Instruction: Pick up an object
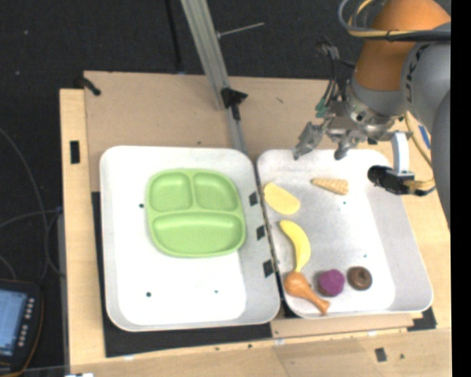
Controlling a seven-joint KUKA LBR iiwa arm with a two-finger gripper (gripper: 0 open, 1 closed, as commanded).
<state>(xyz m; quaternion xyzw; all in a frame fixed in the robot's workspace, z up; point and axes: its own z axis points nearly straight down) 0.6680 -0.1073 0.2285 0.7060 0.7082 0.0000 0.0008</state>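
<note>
Gripper (324,142) spread, holding nothing, over right bin's (392,234) far edge; cone (330,184) nearby looks light, stiff: pinch across its middle.

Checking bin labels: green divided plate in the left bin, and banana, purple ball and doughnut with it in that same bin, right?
Not quite. The green divided plate is in the left bin, but the banana, purple ball and doughnut lie in the right bin, per the camera view.

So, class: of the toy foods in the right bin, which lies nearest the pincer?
The pale cone-shaped piece, lying alone near the bin's far edge just below the pincer; the other foods lie further down the bin.
</note>
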